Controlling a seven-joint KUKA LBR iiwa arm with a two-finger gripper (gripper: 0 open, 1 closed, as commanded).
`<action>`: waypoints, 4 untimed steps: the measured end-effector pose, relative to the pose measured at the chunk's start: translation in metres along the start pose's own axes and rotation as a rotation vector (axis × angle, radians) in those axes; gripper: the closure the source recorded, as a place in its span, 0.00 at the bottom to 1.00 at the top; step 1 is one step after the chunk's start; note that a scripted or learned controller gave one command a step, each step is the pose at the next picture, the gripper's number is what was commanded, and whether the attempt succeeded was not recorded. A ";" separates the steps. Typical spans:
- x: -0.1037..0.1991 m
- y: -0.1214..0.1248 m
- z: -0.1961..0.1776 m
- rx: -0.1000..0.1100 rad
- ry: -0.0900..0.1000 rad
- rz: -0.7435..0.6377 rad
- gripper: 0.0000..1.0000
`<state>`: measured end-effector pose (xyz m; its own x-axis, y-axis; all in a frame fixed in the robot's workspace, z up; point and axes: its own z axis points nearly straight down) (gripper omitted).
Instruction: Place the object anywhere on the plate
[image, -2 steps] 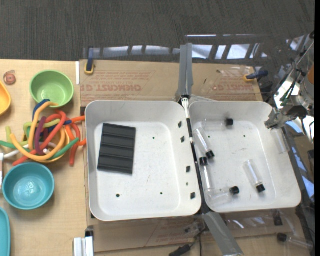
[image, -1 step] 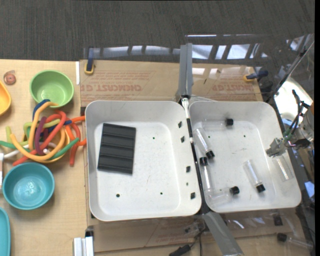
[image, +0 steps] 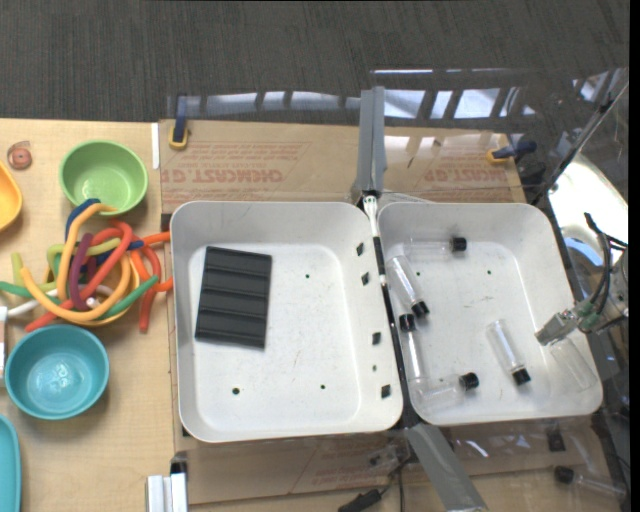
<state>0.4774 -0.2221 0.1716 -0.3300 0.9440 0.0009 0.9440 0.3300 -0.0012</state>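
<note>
Worktop carries two white bins. Black ribbed plate (image: 234, 297) left; right of it, clear tubes (image: 507, 352): light, slippery, likely fragile—grip mid-barrel. Claw (image: 558, 328) state indeterminable.

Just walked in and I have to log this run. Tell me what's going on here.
A robot is set to put a tube on the black plate, which lies in the left bin. The gripper is at the right rim of the right bin. Several clear tubes with black caps lie loose on that bin's floor. No tube is on the plate yet, so the placing is not done.
</note>
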 end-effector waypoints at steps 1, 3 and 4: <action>-0.007 0.019 -0.022 -0.002 -0.002 -0.093 1.00; -0.009 0.023 -0.010 -0.003 -0.004 -0.353 1.00; 0.000 0.001 -0.004 -0.001 -0.001 -0.454 1.00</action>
<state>0.4782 -0.2219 0.1760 -0.7108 0.7034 0.0000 0.7034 0.7108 0.0003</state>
